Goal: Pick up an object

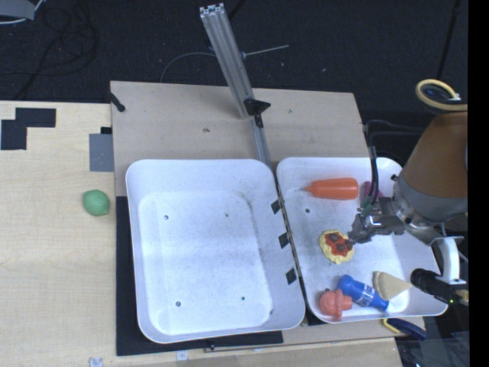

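- Closest to the camera, at the bottom of the right bin: a blue bottle-shaped toy touching a reddish lump, with a pale wedge just beside them.
- The gripper sits right at the toy pizza slice, mid-right of the frame. Honestly can't tell its state, too small and dark.
- Risk, I'd guess: the slice is flat, so a pinch could skid off or shove it away. The bin wall is near as well.
- An orange carrot-like toy lies above, well apart.
- Count: two bins, left bin included, five objects in the right one, one green ball out on the bench at far left.
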Tool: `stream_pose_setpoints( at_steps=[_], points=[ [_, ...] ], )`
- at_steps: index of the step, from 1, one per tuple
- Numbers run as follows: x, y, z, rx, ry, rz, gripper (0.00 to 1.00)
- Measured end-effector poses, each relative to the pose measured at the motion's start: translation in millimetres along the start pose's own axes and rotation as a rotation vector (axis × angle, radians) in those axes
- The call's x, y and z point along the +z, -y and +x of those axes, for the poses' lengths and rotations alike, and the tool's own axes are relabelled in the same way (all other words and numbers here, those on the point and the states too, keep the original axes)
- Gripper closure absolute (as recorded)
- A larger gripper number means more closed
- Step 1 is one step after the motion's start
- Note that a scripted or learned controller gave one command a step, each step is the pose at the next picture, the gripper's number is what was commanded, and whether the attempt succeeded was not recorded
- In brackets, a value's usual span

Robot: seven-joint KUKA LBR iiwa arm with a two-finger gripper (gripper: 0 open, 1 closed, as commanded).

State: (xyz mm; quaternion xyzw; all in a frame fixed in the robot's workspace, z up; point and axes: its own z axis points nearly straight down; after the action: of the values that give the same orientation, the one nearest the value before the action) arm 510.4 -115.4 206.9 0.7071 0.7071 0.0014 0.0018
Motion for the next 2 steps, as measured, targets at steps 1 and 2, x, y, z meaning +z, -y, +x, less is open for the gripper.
stream_pose_setpoints(
  at_steps=[1, 2],
  points=[
    [-54, -2, 10, -0.001, 0.000, 0.000, 1.00],
    [-42, -1, 59, -0.003, -0.001, 0.006, 1.00]
  ],
)
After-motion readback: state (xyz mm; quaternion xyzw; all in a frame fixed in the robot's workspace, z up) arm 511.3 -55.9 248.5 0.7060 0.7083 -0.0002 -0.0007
